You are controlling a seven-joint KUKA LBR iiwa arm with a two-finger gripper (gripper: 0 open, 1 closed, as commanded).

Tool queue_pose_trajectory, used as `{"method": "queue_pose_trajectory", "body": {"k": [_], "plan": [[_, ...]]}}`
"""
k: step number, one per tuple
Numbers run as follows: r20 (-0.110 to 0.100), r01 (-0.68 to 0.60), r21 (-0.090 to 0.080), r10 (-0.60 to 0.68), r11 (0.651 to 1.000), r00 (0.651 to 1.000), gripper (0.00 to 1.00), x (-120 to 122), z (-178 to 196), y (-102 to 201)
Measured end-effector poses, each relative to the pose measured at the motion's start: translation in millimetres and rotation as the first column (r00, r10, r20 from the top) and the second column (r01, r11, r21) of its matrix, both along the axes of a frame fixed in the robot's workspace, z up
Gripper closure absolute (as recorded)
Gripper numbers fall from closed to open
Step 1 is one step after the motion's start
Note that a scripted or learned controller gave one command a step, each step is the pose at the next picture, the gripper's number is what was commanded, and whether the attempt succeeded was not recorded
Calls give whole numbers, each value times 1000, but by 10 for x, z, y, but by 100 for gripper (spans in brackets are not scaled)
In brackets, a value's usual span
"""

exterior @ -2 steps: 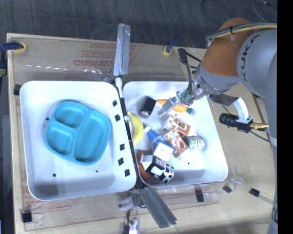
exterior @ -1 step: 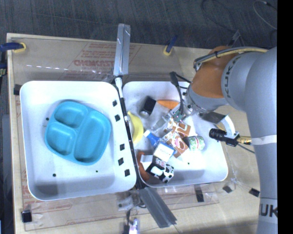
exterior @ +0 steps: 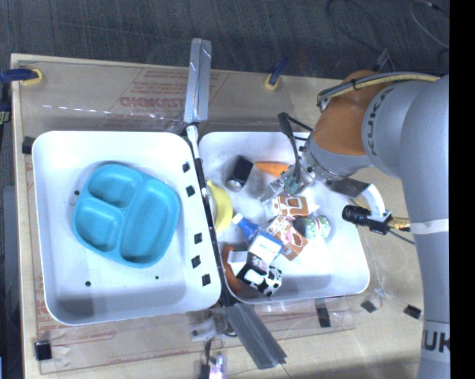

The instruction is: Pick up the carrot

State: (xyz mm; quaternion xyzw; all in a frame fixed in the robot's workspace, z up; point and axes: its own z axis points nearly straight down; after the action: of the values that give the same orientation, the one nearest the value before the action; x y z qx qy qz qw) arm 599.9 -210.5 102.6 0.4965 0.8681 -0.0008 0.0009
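Wooden desk (exterior: 103,93) with 2 white bins. Carrot (exterior: 270,166) at back of right bin (exterior: 349,267), beside gripper (exterior: 291,181); jaws state impossible to tell. Probably light, stiff, smooth; best pinched across middle.

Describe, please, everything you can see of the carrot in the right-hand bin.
The carrot shows as a small orange wedge lying flat near the back of the right bin. It looks smooth and plastic, like toy food. Just one end is visible; its right part is hidden under the arm's wrist and gripper. A dark cylindrical object sits just to its left, apparently apart from it. Whether the gripper touches the carrot cannot be told.
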Motion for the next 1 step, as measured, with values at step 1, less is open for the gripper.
{"method": "queue_pose_trajectory", "body": {"k": [1], "plan": [[2, -244, 0, 244, 970, 970, 100, 425, -88, 22]]}}
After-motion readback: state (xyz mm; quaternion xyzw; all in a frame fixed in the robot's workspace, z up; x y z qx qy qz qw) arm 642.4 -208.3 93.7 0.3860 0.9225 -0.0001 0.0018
